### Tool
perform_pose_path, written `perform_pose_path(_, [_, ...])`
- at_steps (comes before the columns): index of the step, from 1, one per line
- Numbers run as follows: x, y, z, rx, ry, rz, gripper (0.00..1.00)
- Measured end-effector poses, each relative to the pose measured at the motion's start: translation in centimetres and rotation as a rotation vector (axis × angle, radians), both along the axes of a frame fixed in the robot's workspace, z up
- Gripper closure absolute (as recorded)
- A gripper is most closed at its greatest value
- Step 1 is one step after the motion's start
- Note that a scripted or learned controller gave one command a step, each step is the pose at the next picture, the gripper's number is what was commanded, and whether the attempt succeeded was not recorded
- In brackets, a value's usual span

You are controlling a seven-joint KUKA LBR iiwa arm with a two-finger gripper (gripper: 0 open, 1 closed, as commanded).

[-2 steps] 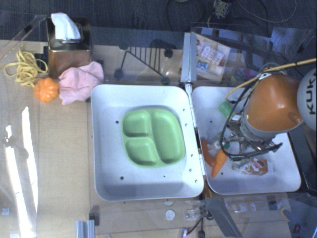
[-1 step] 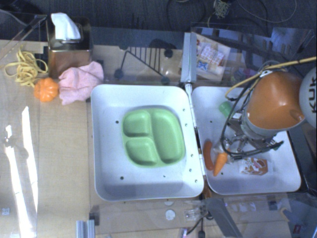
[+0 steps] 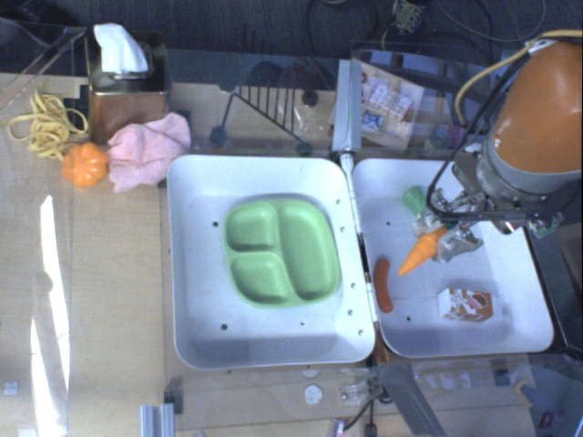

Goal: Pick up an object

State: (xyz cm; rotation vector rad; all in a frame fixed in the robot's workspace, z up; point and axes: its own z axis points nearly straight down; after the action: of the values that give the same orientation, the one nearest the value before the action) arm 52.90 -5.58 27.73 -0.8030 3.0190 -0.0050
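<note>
My gripper [image 3: 445, 238] hangs over the middle of the right bin [image 3: 524, 330]. It is shut on the thick end of an orange toy carrot [image 3: 417, 256], whose tip points down and left. A small green object [image 3: 414, 197] lies just behind the carrot, partly hidden by the arm's cables. A red sausage [image 3: 383, 285] rests by the bin's left wall. A white and brown packet [image 3: 466, 305] sits toward the front. A green divided plate [image 3: 278, 250] fills the centre of the left bin [image 3: 187, 271].
Beyond the bins on the left stand a tissue box [image 3: 123, 85], a pink cloth [image 3: 146, 148], a small orange pumpkin [image 3: 84, 164] and a yellow cord [image 3: 46, 126]. A printed packet [image 3: 387, 103] leans behind the right bin.
</note>
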Motion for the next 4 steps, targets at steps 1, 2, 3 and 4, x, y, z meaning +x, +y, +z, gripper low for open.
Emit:
perform_pose_path(1, [-3.0, -7.5, -11.4, -0.004, 0.013, 0.229, 1.00])
perform_pose_path(2, [0.4, -4.3, -18.3, 0.002, 0.013, -0.264, 1.00])
perform_pose_path(3, [3.4, -2.2, 2.4, 0.003, 0.000, -0.300, 1.00])
perform_pose_path(4, [-0.9, 4.0, -9.1, 0.000, 0.013, 0.044, 1.00])
